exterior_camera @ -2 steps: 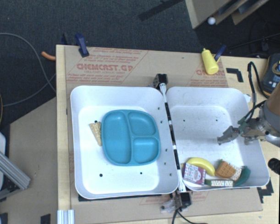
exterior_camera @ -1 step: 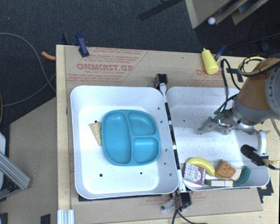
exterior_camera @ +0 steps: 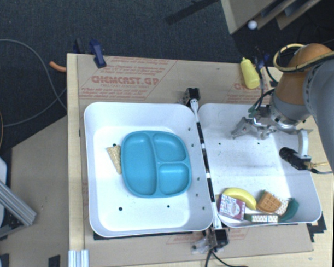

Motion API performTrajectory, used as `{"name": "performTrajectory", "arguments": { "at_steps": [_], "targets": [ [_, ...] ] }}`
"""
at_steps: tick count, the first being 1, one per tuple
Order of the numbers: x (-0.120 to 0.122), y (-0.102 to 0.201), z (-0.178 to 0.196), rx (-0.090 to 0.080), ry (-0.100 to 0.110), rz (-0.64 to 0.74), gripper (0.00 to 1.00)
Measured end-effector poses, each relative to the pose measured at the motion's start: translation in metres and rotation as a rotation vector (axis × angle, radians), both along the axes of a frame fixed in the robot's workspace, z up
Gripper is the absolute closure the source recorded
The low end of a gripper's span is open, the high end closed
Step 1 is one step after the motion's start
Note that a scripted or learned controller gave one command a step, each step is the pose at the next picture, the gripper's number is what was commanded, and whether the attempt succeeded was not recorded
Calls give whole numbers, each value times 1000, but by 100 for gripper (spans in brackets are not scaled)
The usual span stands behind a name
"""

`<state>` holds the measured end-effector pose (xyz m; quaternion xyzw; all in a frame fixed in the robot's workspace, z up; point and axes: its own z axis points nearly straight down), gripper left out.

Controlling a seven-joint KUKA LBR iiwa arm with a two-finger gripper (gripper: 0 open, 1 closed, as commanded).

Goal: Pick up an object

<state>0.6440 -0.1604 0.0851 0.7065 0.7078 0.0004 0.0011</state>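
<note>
Two white bins [exterior_camera: 100, 155]: blue plate [exterior_camera: 155, 162] left, banana [exterior_camera: 240, 196] right, splayed empty gripper [exterior_camera: 253, 128] well apart.

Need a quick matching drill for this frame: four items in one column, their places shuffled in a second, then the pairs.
Items:
1. blue plate
2. banana
3. gripper
4. yellow bottle

Places:
A. on the bench beyond the right bin
B. over the right bin's far part
C. middle of the left bin
D. near corner of the right bin

Pairs: 1-C, 2-D, 3-B, 4-A
</note>
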Motion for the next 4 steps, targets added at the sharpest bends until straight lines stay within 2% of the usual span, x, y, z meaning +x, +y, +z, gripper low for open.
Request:
{"name": "performTrajectory", "arguments": {
  "at_steps": [1,2,3,4],
  "targets": [
    [-82,-14,-1,0,3,-2,0],
    [-132,-57,-1,5,5,0,0],
    [-74,-33,0,1,0,0,0],
    [23,-16,0,0,1,0,0]
  ]
}}
